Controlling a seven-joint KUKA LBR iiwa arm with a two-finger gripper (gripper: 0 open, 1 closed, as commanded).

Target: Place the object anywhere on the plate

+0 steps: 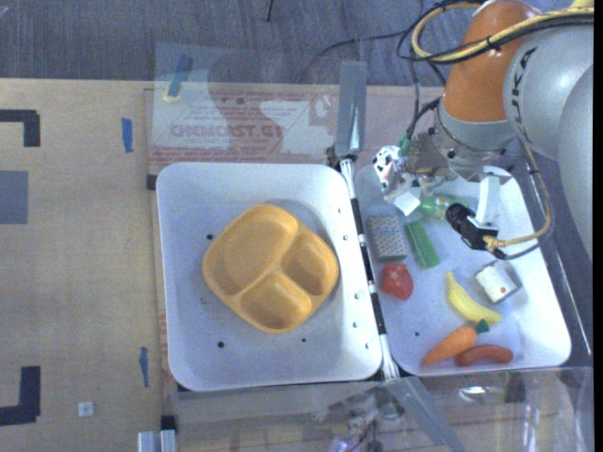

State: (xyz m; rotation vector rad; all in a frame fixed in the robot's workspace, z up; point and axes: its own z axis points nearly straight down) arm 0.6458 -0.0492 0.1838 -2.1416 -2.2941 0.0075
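The yellow plate (pixel 271 267) lay in the left bin (pixel 179 205), well to the left of the pincer (pixel 407 188) and below it. In the right bin (pixel 546 337) the pincer hung near the top edge; whether it was spread or pinching anything could not be told. Just below it lay a grey block (pixel 386 235) and a green piece (pixel 421 241), probably the nearest pick. The green piece looked light, stiff and smooth, best gripped across its narrow sides. Farther below lay a strawberry (pixel 398 281), banana (pixel 467 301) and carrot (pixel 452 344).

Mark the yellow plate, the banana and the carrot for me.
yellow plate (pixel 270 267): camera view, on the ridge where its three compartments meet.
banana (pixel 466 301): camera view, middle of its curved body.
carrot (pixel 450 345): camera view, middle of the orange root.
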